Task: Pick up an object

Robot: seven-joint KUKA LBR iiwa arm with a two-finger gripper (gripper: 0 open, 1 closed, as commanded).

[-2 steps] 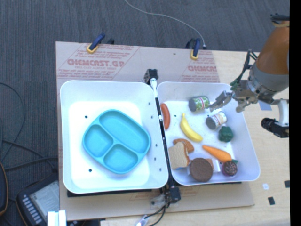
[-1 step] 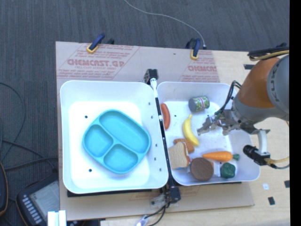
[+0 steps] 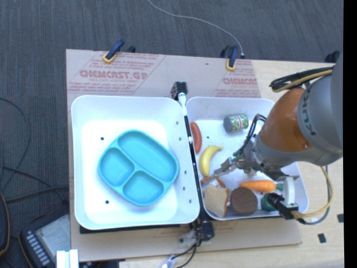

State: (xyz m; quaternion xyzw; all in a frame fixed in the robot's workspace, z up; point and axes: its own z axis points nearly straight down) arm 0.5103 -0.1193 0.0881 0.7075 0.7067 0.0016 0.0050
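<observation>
Hovering low in the right bin (image 3: 290, 108), the gripper (image 3: 227, 166) has its fingers spread open with nothing between them. Banana (image 3: 207, 158) sits just to their left, bread slice (image 3: 217, 200) right below, carrot (image 3: 257, 186) off to the lower right, green can (image 3: 236, 122) well above.

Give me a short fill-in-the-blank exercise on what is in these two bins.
1. The blue divided plate lies in the ____ bin.
2. The banana lies between the sausage and the ____.
3. The slice of bread touches the round brown ____.
4. The can lies on its ____.

Missing words: left; claw; cookie; side
</observation>
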